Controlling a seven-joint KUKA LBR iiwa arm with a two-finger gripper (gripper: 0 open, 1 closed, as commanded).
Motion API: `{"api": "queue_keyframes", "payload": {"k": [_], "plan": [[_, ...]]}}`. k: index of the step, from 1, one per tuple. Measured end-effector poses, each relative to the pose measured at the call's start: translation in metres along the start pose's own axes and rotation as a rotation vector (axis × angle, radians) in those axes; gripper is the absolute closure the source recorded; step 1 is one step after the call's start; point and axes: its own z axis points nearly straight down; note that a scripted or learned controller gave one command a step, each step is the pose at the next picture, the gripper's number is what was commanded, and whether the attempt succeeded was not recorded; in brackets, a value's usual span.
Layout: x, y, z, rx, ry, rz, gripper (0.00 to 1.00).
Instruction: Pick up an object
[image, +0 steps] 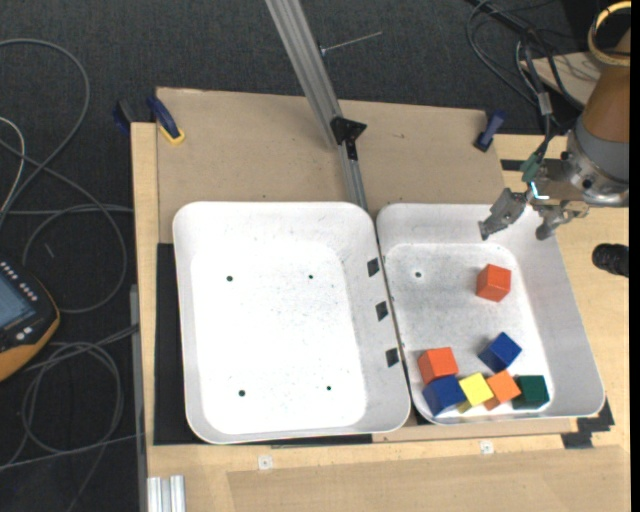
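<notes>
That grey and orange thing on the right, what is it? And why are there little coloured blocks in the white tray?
It is a robot arm, a machine that moves the way a program tells it to. At its end is a gripper with two fingers for picking things up. The fingers are spread apart and nothing is between them. One camera above the bench looks down at a slant. The bench holds two white trays. The left tray has only small dark dots on its floor. The right tray holds blocks: an orange block sits alone just below the gripper, and near the front edge lie more blocks in orange, blue, yellow and green. The robot's job is to pick one up.
</notes>
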Motion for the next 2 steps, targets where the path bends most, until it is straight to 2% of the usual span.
{"api": "queue_keyframes", "payload": {"k": [1, 2], "plan": [[0.0, 0.001, -0.003, -0.005, -0.001, -0.001, 0.0], [-0.003, -0.005, 0.041, -0.001, -0.001, 0.001, 0.0]]}}
